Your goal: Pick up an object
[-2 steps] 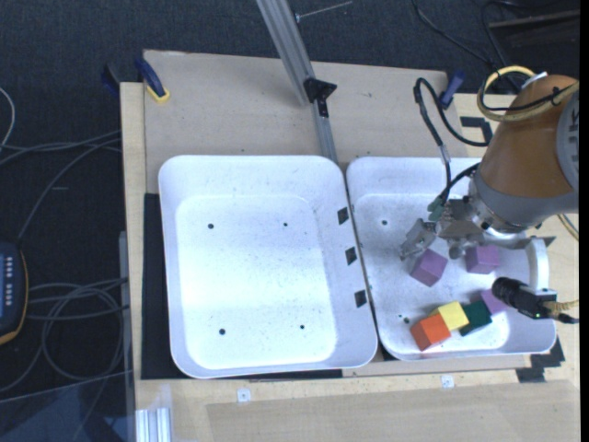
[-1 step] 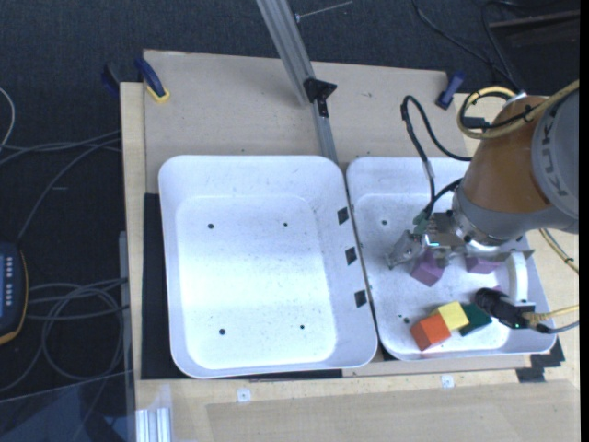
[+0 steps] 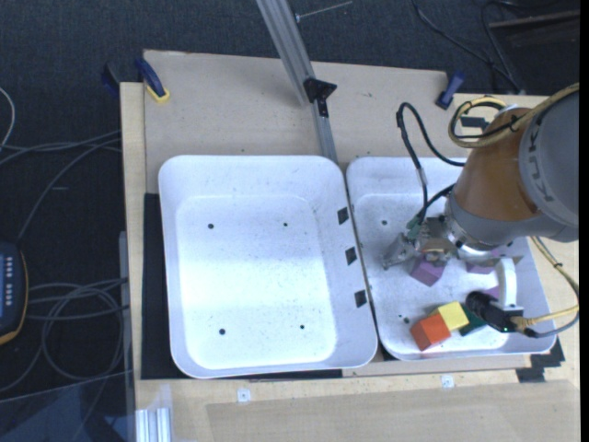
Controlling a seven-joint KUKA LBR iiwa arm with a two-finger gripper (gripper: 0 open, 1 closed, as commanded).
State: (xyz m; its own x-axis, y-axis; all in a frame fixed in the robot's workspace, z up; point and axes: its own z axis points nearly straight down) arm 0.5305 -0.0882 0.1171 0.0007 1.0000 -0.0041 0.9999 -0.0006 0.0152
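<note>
- Camera view: gripper (image 3: pixel 408 250) is hanging low in the right bin (image 3: pixel 368 191); whether it is clamping anything cannot be told.
- Purple block (image 3: pixel 426 270) is lying just beside it; orange block (image 3: pixel 429 331) and yellow block (image 3: pixel 453 316) are sitting nearer the front rim.
- Advice: centre over the purple block before closing.

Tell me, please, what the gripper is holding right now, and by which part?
It cannot be told: the gripper sits beside the purple block in the right bin, but no hold shows.
</note>
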